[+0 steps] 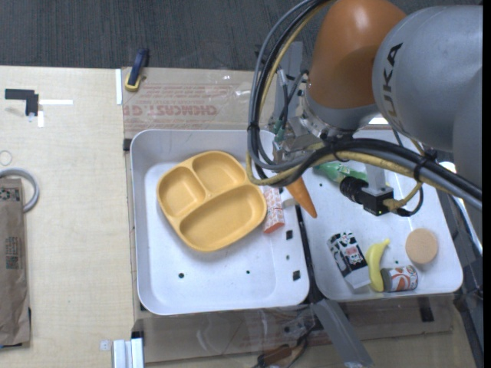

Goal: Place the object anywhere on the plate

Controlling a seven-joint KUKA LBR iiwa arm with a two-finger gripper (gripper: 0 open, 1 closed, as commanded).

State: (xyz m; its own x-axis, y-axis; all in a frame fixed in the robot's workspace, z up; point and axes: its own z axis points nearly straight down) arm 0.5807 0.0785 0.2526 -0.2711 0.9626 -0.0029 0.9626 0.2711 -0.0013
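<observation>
Dark carpet runs along the top, light wood bench below, with two white bins side by side. Left bin (222,294) holds a yellow three-part plate (211,200), tilted diagonally, toward the bin's upper half. Red-and-white packet (274,209) lies in the left bin touching the plate's right edge, off the plate. Orange carrot (301,194) sits at the seam between the bins, just right of the plate and not on it, point toward lower right, wide end tucked under the cables. Grey arm with its orange band comes in from the right and hangs over the seam; gripper (285,146) is mostly buried behind black and yellow cables right above the carrot, cannot tell whether it is open, closed or gripping. Right bin (437,286) has a green item (331,170) near the top, black-and-white carton (349,255), banana (374,263), can (399,279) touching the banana, and tan round disc (422,245). Brown paper bag (11,259) lies at far left, blue-and-yellow tool (136,69) above the left bin.
</observation>
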